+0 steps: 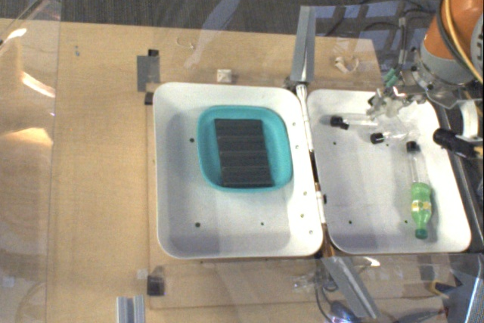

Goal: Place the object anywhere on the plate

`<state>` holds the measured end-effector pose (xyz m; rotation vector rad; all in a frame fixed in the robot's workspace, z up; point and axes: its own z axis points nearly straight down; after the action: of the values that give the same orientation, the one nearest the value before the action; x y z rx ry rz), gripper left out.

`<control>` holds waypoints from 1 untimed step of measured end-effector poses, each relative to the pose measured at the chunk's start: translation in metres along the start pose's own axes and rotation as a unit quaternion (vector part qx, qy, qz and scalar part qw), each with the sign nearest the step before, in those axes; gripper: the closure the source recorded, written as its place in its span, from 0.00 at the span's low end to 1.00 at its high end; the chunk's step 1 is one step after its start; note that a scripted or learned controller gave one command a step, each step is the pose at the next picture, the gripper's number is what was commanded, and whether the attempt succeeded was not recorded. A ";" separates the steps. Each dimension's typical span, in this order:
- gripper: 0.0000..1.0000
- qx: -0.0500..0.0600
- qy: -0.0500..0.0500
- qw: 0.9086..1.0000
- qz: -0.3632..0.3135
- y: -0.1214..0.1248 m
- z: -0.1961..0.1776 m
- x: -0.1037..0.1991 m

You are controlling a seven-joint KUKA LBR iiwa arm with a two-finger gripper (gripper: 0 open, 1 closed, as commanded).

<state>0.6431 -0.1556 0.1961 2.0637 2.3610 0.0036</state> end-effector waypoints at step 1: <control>0.00 0.000 0.000 1.000 0.000 0.000 0.000 0.000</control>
<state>0.6431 -0.1555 0.1962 2.0636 2.3607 0.0039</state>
